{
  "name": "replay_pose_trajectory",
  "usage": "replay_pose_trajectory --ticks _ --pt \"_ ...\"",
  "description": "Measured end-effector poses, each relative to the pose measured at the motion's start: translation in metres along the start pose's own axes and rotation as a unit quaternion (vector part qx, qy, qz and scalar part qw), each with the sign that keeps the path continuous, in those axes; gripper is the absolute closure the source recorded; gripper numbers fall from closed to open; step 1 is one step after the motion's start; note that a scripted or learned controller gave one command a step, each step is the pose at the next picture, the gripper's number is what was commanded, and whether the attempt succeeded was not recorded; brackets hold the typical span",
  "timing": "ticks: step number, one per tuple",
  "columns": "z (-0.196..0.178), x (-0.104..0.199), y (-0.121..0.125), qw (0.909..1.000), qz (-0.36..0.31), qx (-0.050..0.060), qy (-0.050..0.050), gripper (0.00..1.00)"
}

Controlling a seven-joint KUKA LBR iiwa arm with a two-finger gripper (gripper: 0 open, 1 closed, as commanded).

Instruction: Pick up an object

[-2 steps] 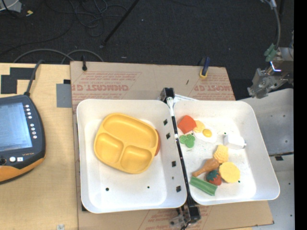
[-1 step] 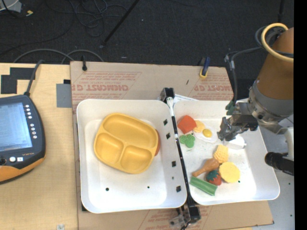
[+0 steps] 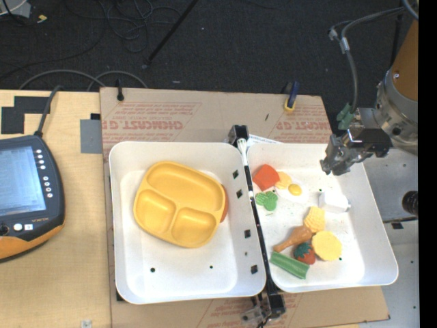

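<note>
The bench carries two shallow white bins side by side. The left bin (image 3: 130, 265) holds a large yellow divided tray (image 3: 179, 203), with a small strip of something red-orange showing at the tray's right edge. The right bin (image 3: 379, 251) holds a cluster of small toy foods.

The arm (image 3: 403, 108) enters from the right and carries the gripper (image 3: 336, 161) above the upper right part of the right bin, near its far rim. Nothing is seen between the gripper and the bin floor, and whether the gripper is open or closed cannot be told from this view.

Candidate objects in the right bin, from largest to smallest:
- a green bar (image 3: 289, 264) at the near edge;
- a yellow disc (image 3: 327, 246);
- a brown drumstick (image 3: 295, 236);
- an orange-red wedge (image 3: 266, 177);
- a corn piece (image 3: 315, 219);
- a green leafy piece (image 3: 265, 201);
- a white block (image 3: 334, 201), nearest the gripper;
- a small yellow-orange piece (image 3: 294, 189).

Task status: all objects rest in the bins, so no pick is judged complete. Descent, closure and lift remain.
</note>
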State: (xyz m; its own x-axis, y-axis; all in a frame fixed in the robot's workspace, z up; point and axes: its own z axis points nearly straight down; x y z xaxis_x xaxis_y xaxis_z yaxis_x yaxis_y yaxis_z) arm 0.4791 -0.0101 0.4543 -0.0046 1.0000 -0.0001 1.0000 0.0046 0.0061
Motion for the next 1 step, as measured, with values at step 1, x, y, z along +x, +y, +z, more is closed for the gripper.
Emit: replay_pose_trajectory --ticks 1 --pt "0.1712 0.0425 -0.0064 0.9999 0.002 0.014 0.000 1.00"
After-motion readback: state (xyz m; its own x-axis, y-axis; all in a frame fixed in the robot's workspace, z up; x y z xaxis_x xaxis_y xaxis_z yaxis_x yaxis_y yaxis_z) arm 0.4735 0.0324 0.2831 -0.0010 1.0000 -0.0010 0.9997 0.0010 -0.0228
